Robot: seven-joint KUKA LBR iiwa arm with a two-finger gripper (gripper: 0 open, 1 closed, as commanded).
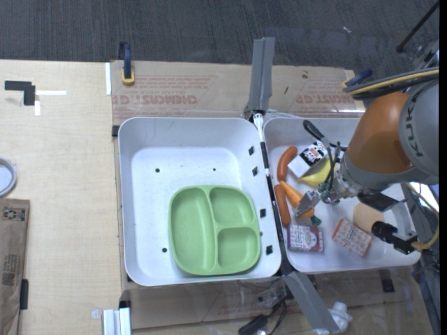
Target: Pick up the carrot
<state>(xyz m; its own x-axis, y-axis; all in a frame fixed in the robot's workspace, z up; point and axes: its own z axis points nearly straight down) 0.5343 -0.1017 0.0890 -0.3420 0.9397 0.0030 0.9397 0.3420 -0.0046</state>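
Carrot [291, 192], orange, lying in the right bin [391, 259] near its left wall, tilted, thick end up-left and tip down-right toward the gripper [312, 202]. Just left of it and lower, a longer orange-red sausage-like piece [282, 205] hard against the divider between the bins; above it, another orange-red piece [285, 162], curved, near the bin's upper left. Gripper low over the carrot's lower end, touching or nearly so; too small and cluttered to say whether shut or spread, and nothing plainly seen between. Yellow banana [318, 174] just up-right of the carrot, with a black-and-white pack [312, 153] above that. Below the gripper, a dark red packet [304, 239] flat on the bin floor; further right, a red-and-white packet [352, 236] and a pale cylinder [367, 216]. Grey arm [422, 128] with orange band [380, 138] reaching in from the right over the bin. In the left bin [140, 208], a green divided plate [215, 229], three compartments, toward the lower right corner.
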